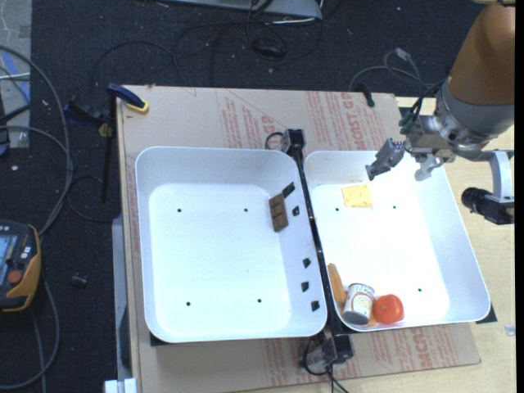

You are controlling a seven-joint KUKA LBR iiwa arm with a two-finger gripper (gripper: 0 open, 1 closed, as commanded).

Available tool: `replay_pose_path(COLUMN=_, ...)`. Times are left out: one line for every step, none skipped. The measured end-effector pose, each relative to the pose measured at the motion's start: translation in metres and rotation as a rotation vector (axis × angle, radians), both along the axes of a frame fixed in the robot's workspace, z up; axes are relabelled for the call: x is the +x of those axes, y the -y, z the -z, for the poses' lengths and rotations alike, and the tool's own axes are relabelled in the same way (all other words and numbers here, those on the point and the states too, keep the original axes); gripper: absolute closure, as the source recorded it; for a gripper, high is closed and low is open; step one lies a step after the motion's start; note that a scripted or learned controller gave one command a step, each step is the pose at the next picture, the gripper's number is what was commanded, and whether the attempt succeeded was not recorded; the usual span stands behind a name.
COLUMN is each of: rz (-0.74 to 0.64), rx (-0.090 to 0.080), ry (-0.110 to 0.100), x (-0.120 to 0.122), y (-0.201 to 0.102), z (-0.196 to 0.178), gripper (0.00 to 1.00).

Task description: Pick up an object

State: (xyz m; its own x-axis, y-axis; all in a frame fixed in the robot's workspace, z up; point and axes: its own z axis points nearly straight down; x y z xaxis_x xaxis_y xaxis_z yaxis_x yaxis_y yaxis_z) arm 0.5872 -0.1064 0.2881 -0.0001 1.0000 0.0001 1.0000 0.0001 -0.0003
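A: What lies in the left bin (164, 178)?

B: A chocolate bar (279, 214), at the frame's centre near that bin's right wall.

A: And the right bin (458, 244)?

B: A cheese slice (357, 196) in its upper part, below the gripper (405, 164). In its lower left corner a carrot (336, 281), a can (358, 301) and a tomato (389, 308) lie side by side, left to right.

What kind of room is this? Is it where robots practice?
Probably a robot lab. A robot arm reaches over two white bins holding toy food like a tomato, and cables trail across the dark floor.
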Motion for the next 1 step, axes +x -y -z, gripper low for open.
replay_pose_path(rz=0.002, rx=0.001, ry=-0.008, x=0.0164, y=0.03, z=0.0979, gripper=0.0)
